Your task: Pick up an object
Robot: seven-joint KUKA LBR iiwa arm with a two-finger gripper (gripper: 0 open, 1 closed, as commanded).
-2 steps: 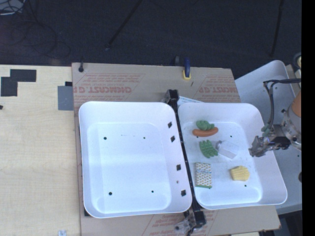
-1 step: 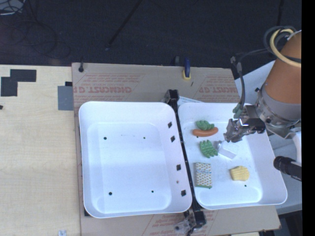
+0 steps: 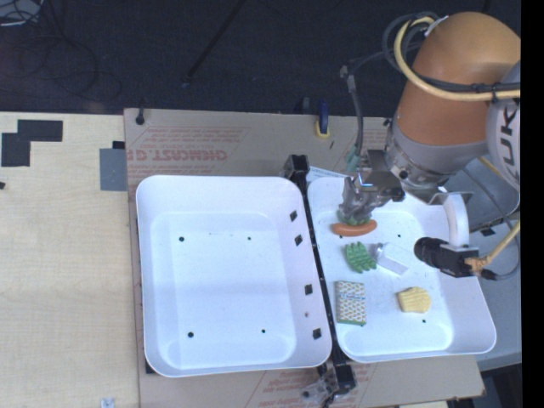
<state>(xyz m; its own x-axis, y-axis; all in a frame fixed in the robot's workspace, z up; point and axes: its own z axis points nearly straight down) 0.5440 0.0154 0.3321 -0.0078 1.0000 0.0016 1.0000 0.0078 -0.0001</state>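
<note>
A cardboard-topped bench [image 3: 212,138] carries two shallow white bins side by side, and the work is in the right-hand bin [image 3: 463,330]. There an orange sausage-shaped toy [image 3: 354,227] lies on the floor directly under the gripper [image 3: 361,204], which hangs at the end of the grey and orange arm [image 3: 450,75]; whether its fingers are spread or closed, or touching the toy at all, I cannot tell from where I stand. Just beyond the gripper's tip, toward the front rim, sits a green ridged piece [image 3: 359,256] with a small clear block [image 3: 389,262] beside it; farther on lie a patterned sponge [image 3: 350,302] and a yellow chunk [image 3: 414,299]. A good grasp looks to call for straddling the sausage across its narrow width, squarely centred, descending without nudging the green neighbour, then lifting straight up.
</note>
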